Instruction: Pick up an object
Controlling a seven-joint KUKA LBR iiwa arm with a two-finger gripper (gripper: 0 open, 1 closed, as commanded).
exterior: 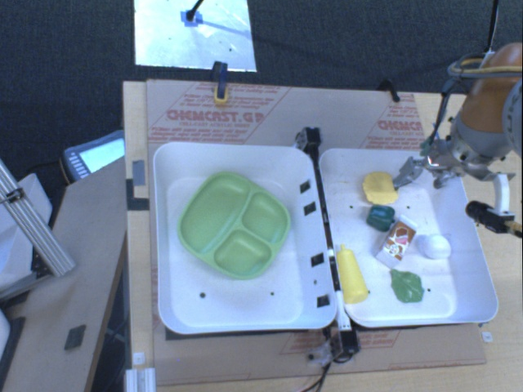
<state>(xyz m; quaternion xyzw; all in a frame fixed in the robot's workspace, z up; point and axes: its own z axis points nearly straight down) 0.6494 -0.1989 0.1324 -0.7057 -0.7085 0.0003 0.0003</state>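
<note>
Arm [489,109], grey with an orange band above the wrist, enters from the right and hangs over the far right part of the right white bin [470,309]. Gripper [423,171] points toward the bin floor; two metal fingers [406,172] stand spread with a visible gap and nothing between them, so the end effector is open and empty.

Landmark for positions: flat pale yellow block [379,188] in the far half of the right bin.
- Nearest fingertip sits just right of the yellow block, very close; contact cannot be judged.
- Small dark teal rounded object [380,216] lies just in front of the block, apart from it.
- Small white carton with red and brown print [396,242] lies further toward the near edge, to the right of the teal object, tilted.
- White egg-shaped ball [435,246] lies just right of the carton, near it.
- Green lumpy leaf-like toy [406,286] lies well in front of the block, near the bin's front edge.
- Yellow bottle-shaped plastic piece [351,274] lies in front and left of the block, along the bin's left wall.

Left white bin [176,313]: light green plastic divided plate [234,224] with three compartments, well left of the block, roughly centred in its bin.
</note>
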